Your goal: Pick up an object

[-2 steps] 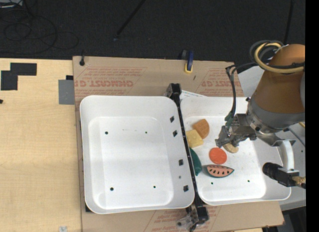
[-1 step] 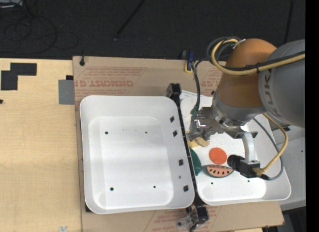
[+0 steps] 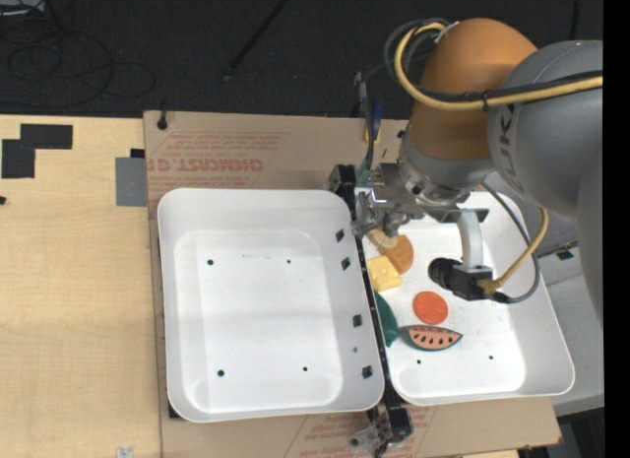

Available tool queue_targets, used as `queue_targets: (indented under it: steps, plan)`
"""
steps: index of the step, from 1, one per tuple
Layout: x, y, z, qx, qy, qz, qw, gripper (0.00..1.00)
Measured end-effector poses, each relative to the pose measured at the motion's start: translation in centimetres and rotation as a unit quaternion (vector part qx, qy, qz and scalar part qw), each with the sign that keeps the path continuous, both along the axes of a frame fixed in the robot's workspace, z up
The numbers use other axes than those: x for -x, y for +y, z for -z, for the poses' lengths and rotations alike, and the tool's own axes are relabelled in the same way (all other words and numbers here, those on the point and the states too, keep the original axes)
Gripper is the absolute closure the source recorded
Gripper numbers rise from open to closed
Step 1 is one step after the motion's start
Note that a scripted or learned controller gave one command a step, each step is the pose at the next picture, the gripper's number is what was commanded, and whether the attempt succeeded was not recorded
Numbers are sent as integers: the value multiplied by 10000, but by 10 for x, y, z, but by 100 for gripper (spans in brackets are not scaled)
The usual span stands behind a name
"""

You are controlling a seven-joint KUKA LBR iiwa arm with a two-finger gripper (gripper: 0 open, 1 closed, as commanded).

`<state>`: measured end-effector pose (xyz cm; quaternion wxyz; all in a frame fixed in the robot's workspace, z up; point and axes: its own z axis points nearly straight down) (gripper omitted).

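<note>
Crowded left edge of right bin; grasp risk high.

Nearest: watermelon slice [image 3: 434,338], orange disc [image 3: 429,306], then yellow block [image 3: 383,274] touching brown piece [image 3: 398,248]. Gripper [image 3: 377,218] sits just above these by the bin wall [image 3: 366,279]; finger opening cannot be told. Likely faults: hitting the wall, or nudging both pieces.

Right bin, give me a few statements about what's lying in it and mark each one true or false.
1. The watermelon slice lies in the right bin. True.
2. The orange round piece sits in the left bin. False: it is in the right bin, just above the watermelon slice.
3. The yellow block lies near the divide between the bins. True.
4. The arm enters from the view's left. False: from the right.
</note>
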<state>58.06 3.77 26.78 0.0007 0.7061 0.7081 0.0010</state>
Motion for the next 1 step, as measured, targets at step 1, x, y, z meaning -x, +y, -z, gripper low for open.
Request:
queue_targets:
  steps: [1]
  plan:
    - [39, 53, -4, -4, 42, -7, 10000, 100]
